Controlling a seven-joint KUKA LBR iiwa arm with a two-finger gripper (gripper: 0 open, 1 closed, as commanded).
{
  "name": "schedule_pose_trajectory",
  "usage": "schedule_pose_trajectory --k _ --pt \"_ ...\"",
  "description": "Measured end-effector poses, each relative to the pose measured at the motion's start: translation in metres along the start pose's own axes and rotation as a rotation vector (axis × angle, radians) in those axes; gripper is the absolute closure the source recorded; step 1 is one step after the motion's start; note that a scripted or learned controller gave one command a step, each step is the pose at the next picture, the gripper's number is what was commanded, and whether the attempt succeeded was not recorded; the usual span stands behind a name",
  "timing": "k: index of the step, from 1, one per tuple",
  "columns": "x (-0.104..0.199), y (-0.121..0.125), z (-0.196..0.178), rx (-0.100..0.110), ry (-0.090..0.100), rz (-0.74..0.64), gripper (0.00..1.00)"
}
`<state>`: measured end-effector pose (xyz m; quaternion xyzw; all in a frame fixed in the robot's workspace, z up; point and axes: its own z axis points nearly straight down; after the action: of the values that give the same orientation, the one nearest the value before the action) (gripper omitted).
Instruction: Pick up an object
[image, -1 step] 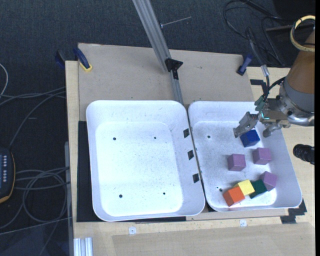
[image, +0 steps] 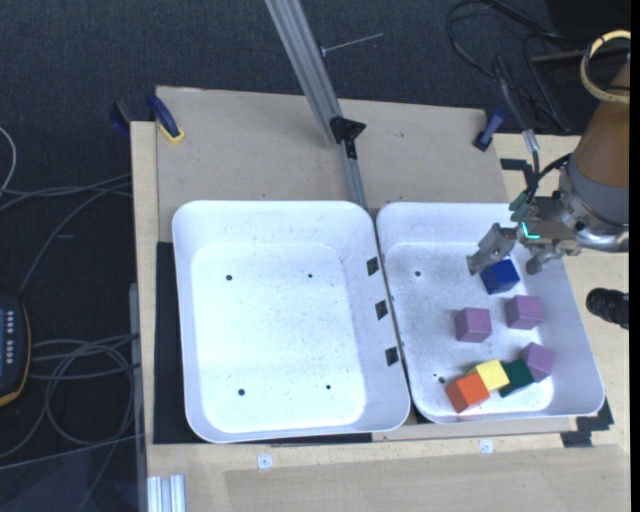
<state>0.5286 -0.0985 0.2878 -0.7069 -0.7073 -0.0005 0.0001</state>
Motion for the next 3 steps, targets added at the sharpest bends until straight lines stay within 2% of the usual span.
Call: schedule_pose_trajectory --k 1,3 --pt "-0.002 -0.002 0.043 0.006 0.001 0.001 0.00" --pt "0.006 0.014 0.155 0.008 0.001 0.000 0.00"
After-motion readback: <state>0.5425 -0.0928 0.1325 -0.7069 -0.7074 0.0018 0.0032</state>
